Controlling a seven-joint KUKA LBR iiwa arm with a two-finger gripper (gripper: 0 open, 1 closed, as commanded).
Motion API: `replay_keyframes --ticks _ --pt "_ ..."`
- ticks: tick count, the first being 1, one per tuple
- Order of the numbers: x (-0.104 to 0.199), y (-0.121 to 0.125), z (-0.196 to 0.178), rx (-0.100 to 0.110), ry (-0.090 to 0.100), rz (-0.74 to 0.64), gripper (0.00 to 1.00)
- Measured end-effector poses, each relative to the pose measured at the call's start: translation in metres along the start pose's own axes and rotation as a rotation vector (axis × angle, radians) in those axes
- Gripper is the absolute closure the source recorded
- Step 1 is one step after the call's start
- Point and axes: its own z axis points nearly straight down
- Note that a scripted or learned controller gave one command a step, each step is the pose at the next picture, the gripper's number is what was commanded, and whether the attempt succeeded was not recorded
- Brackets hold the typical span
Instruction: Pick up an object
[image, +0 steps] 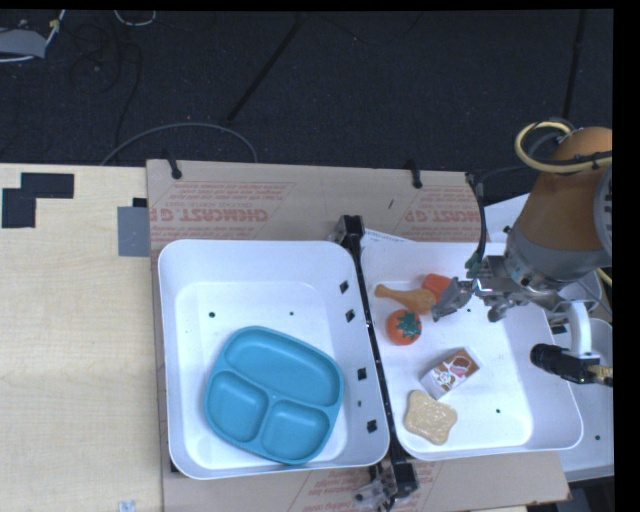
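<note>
Gripper (462, 296), its finger state not discernible, above the right bin (545, 425) beside an orange drumstick toy (410, 295), tomato (404, 327), small printed carton (450, 372) (print illegible) and toast (431, 417); backing cardboard (270, 200) reads "CHEMCAST GP", inverted.

Tray (272, 393) in left bin (185, 290)
</note>
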Motion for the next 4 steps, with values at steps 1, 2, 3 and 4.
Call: replay_keyframes --ticks 1,2,3,4 --pt "0.000 0.003 -0.007 -0.012 -0.002 -0.002 0.00" --pt "0.001 -0.003 0.038 -0.007 -0.001 -0.001 0.00" --pt "0.008 -0.004 0.085 -0.008 -0.001 0.001 0.00" --pt "0.009 -0.004 0.112 -0.011 -0.002 0.001 0.00"
